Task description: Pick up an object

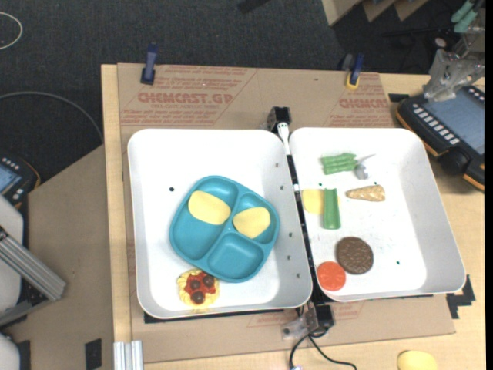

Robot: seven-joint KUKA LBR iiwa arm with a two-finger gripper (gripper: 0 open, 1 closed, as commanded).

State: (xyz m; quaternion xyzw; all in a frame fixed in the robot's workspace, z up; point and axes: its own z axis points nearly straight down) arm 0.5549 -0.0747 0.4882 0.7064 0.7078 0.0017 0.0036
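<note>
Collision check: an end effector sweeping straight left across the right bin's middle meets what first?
Likely the tan pastry piece, if it clears the right bin's rim; height is unclear.

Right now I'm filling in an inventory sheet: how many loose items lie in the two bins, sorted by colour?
Yellow: 3
Green: 2
Blue: 1, the divided plate
Brown: 1
Tan: 1
Orange-red: 1
Yellow with red spots: 1
Total: 10
</note>
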